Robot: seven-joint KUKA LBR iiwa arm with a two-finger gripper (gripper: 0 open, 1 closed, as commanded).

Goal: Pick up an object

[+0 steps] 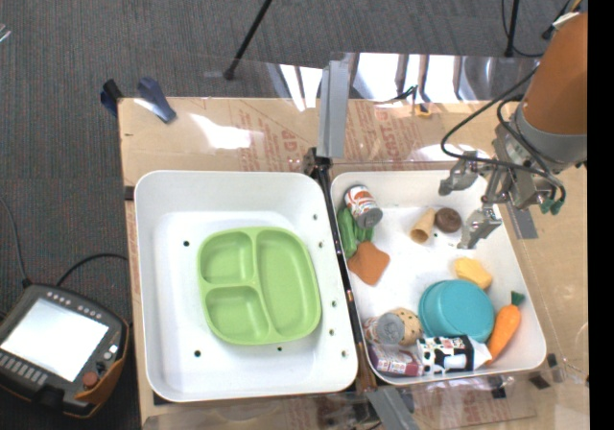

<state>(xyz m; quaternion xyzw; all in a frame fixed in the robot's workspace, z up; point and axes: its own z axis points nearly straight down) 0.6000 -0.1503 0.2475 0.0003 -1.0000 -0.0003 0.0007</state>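
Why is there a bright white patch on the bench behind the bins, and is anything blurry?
Camera view: the patch is glare on a shiny clear sheet over the bench, mirroring room light; the white bins look nearly washed out; the gripper and the green divided plate stay fairly sharp.

You're looking down on dark grey carpet (144,15) around a bench (249,131) topped with glossy, glare-streaked brown board. Tripod legs (264,11) cross the floor behind it, and a handheld control pendant (58,346) lies at lower left.
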